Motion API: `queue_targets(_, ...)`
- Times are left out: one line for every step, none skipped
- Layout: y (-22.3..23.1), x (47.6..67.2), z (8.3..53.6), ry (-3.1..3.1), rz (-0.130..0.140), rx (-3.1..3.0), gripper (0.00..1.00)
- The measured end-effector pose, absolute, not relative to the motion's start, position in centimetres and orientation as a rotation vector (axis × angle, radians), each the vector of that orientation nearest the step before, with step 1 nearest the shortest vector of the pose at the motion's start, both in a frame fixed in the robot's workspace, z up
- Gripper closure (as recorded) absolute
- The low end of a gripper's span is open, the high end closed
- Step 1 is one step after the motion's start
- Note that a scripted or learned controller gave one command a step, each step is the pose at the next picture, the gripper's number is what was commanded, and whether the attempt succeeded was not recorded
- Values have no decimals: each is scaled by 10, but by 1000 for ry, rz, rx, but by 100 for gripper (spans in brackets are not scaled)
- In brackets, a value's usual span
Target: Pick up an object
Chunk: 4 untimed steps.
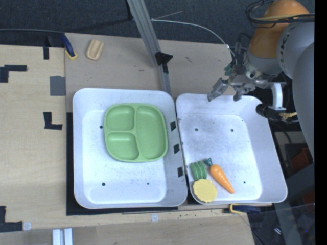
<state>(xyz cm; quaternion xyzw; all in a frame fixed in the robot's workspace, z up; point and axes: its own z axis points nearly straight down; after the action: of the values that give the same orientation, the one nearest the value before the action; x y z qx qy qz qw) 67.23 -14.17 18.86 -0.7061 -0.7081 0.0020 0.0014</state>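
Wooden bench, two white bins side by side. The gripper (pixel 225 92) hangs over the right bin's (pixel 265 142) far rim, fingers spread wide, nothing in them. Toy carrot (pixel 222 178), green piece (pixel 198 170) and yellow disc (pixel 205 190) are bunched in its near corner, well apart from it. Bunched like that, fingers could snag two or slip.

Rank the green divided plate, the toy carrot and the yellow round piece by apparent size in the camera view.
Green divided plate, clearly largest. The toy carrot and yellow round piece look too alike to rank.
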Motion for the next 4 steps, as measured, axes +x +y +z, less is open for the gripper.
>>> queue_targets(-143, 664, 142, -2221, 7, -2217, 0)
queue_targets(-141, 663, 87, -2222, 8, -2215, 0)
queue_targets(-141, 664, 101, -2226, 4, -2217, 100)
queue_targets(-149, 660, 154, -2226, -2, -2222, 100)
